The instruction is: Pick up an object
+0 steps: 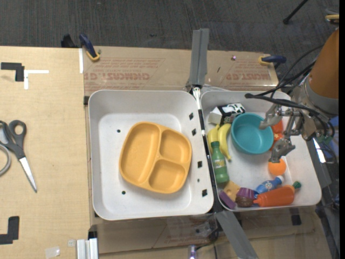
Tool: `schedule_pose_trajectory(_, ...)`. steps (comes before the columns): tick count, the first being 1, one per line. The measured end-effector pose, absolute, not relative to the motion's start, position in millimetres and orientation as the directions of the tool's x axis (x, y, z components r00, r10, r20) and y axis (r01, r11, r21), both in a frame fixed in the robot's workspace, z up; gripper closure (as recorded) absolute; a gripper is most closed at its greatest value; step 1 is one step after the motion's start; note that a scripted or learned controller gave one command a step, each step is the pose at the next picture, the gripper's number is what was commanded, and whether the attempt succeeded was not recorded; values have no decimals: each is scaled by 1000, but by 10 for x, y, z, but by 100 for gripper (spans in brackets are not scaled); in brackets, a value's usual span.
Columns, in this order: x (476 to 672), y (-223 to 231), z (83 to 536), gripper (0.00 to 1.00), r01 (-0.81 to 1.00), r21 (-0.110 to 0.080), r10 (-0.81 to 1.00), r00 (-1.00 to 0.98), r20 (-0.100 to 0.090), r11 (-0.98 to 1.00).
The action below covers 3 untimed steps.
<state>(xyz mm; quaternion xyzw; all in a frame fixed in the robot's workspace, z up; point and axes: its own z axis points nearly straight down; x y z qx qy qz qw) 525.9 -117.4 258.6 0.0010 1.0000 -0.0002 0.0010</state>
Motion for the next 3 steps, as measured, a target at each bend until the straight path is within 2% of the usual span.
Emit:
schedule_pose_trajectory(1,5512,-1610,1357,0,-265,0,-265,-964,-2,964)
schedule_pose_trajectory(2,5390,-1563,929,0,-255,-1,-255,-967,-4,967)
schedule_pose_trajectory(3,5048,-1095,945,0,-147,-2,-147,-989,-14,989)
